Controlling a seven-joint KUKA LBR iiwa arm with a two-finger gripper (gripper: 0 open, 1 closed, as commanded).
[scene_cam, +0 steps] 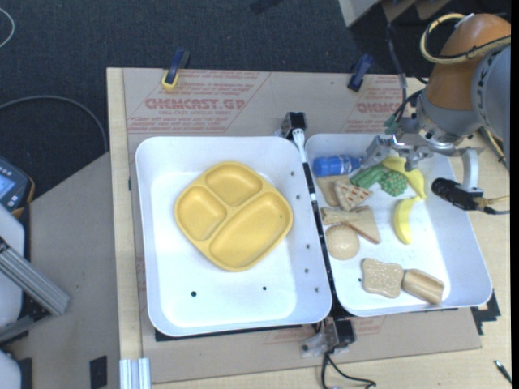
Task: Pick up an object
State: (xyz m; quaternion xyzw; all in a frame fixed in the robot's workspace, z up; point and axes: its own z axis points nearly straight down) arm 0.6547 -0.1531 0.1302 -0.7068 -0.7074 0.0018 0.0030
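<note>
My gripper [397, 154] hangs over the back of the right bin [462, 241], under the grey wrist with its orange band. Directly below and in front of it lie a green leafy toy [383, 180] and a yellow piece [415, 181]. A blue bottle [336, 165] lies to the left of the gripper by the bin's back wall. A small banana [405, 219], a waffle piece [351, 194], a bread wedge [357, 220], a round biscuit [342, 242], a toast slice [381, 278] and a bread roll [423, 285] are spread toward the front.
The left bin [162, 258] holds a yellow divided plate [233, 214]. A black divider with clamps [312, 209] runs between the bins. A black cable end [454, 193] hangs off the arm over the right bin's right side.
</note>
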